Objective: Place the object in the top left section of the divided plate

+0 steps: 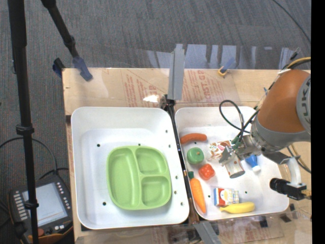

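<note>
Over on the left, the green divided plate sits in the left bin, all its sections bare. Moving right, the right bin carries the food: a sausage near the top, a green round piece, a red tomato, a carrot along the near-left wall, a small carton and a banana at the front. Further right, the hand hangs low over the bin's middle; whether its fingers are apart or together, I cannot tell. Nothing is visibly gripped.
</note>
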{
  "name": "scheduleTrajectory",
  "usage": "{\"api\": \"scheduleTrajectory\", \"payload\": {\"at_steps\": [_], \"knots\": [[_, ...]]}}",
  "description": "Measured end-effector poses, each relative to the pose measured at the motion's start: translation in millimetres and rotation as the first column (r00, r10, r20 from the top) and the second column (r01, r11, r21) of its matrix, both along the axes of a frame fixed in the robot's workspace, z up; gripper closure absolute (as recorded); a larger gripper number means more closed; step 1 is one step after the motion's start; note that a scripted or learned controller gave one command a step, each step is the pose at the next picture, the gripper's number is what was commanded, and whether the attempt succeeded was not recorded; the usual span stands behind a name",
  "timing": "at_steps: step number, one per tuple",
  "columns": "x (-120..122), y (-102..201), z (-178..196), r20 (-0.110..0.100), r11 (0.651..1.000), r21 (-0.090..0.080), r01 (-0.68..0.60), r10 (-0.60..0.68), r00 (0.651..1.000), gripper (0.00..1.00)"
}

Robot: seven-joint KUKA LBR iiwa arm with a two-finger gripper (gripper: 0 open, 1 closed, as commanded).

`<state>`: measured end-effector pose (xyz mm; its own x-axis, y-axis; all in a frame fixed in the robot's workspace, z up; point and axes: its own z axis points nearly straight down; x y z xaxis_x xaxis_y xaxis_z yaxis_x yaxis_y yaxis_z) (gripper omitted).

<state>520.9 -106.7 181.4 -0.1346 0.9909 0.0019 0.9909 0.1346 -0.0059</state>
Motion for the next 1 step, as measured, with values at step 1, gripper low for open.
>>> {"api": "scheduleTrajectory", "payload": {"at_steps": [1], "knots": [[-16.0, 100.2, 24.0, -0.001, 0.940, -0.003, 0.340, -0.340, 0.940, 1.00]]}}
